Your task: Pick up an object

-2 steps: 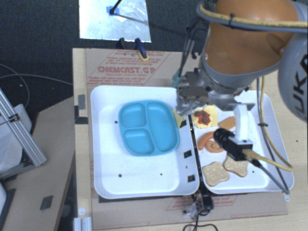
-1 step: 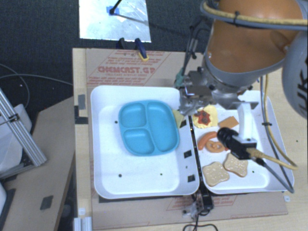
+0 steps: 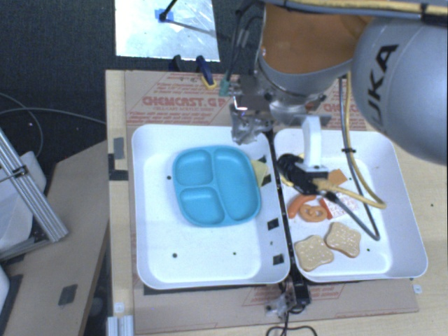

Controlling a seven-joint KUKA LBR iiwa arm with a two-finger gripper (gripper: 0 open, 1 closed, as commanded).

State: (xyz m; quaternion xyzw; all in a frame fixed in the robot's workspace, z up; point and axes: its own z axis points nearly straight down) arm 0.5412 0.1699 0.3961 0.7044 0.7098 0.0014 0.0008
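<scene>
Overhead, the gripper (image 3: 246, 130) hangs at the far edge of the left bin (image 3: 150, 208), close to the wall that divides it from the right bin (image 3: 399, 208). It sits just above the far right corner of the blue divided plate (image 3: 215, 186). The view is too dark and crowded there to tell how far it is open, and nothing can be seen in its grasp. The plate lies flat in the middle of the left bin, with its three compartments facing up. A small yellow piece (image 3: 261, 172) is wedged between the plate's right edge and the dividing wall, touching or nearly touching the plate. In the right bin, an orange-red piece (image 3: 309, 208) lies near the centre. A smaller orange scrap (image 3: 338, 177) lies a little farther back. Two tan toast slices (image 3: 313, 252) lie side by side towards the near edge, the right one (image 3: 343, 238) a bit farther back than the left. Both bins rest on a cardboard sheet (image 3: 175, 100) printed with red lettering.
</scene>
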